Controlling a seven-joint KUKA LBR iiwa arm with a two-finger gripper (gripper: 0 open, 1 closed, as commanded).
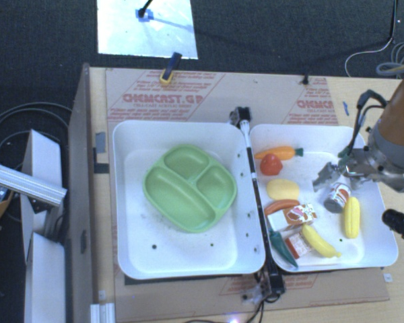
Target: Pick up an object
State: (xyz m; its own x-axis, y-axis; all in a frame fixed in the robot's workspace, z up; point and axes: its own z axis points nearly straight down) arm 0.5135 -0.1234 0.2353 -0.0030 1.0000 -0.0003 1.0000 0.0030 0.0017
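Observation:
The right bin (384,247) holds several toy foods: an orange carrot (280,153), a red tomato (271,164), a yellow lemon (283,189), a sausage (280,206), a red and white packet (300,214), a banana (320,241), a small red box (297,245), a green piece (281,251), a small tilted can (337,197) and a second yellow banana (351,217). My gripper (331,180) hangs over the right half of this bin, just above and touching or nearly touching the can's top end.
The left bin (128,200) carries a green divided plate (190,188). A black ridge (254,187) separates the two bins. The arm's orange band (398,116) and cables rise at the right edge. A yellow-tipped tool (169,69) lies on the cardboard behind the bins.

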